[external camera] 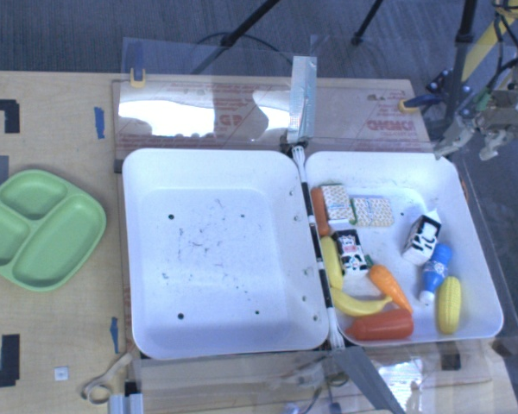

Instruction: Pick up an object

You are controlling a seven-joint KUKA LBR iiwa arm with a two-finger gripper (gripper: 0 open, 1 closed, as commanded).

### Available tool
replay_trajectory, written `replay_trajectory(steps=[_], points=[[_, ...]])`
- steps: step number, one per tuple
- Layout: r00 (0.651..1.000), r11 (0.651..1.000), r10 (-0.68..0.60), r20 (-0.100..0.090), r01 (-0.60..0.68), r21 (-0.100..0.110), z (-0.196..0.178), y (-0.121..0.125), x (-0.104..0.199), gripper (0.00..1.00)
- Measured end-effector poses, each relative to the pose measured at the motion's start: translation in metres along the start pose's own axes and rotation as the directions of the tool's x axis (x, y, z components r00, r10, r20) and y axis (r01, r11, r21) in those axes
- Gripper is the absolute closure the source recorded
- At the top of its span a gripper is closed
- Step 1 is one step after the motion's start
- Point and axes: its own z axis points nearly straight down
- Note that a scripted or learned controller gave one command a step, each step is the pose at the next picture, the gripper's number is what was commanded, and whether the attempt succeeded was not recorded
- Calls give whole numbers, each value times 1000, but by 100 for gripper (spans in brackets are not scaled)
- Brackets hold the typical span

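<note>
The right bin [479, 231] holds several toy items. Two patterned snack boxes [337, 203] [373, 211] lie near its back. A black-and-white carton [352, 251] sits beside a yellow banana [341, 287] along the bin's left wall. An orange carrot [388, 285] and a red piece [382, 324] lie near the front. At the right are a white cow-print carton [422, 235], a blue bottle [433, 272] and a yellow corn cob [448, 304]. My gripper [476, 134] hangs beyond the bin's back right corner, outside it and apart from every item.
The left bin [147, 188] stands beside the right one, with a raised divider [315, 248] between them. A green divided plate [39, 228] rests on the bench at far left. Clear panels [207, 102] stand behind the bins. Tripod legs and cables cross the floor at the back.
</note>
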Motion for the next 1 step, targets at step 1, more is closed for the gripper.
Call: replay_trajectory(steps=[1], points=[[990,990,-139,0,139,-1,88,-61,13,0]])
